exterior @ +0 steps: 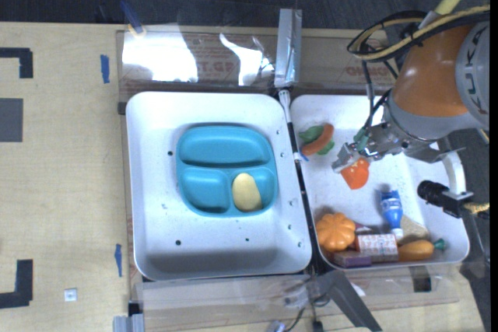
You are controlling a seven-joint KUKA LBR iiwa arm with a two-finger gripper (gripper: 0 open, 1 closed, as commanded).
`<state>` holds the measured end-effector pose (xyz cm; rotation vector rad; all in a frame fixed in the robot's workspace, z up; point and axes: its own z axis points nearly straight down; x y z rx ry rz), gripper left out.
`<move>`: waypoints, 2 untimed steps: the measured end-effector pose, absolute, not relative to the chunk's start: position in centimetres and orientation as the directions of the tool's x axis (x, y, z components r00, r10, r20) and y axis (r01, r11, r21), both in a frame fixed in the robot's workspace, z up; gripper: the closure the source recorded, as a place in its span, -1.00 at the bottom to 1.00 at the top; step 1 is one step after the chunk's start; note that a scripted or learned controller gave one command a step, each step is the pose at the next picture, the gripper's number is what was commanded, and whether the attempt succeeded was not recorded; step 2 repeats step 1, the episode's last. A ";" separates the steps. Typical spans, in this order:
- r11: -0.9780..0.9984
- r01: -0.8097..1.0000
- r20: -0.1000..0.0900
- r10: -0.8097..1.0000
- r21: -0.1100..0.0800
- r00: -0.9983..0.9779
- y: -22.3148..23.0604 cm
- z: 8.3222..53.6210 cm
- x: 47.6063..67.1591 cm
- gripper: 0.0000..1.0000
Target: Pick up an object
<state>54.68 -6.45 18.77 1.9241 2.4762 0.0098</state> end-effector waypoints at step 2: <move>0.206 0.979 -0.003 0.979 0.006 -0.206 -9.6 25.0 57.3 1.00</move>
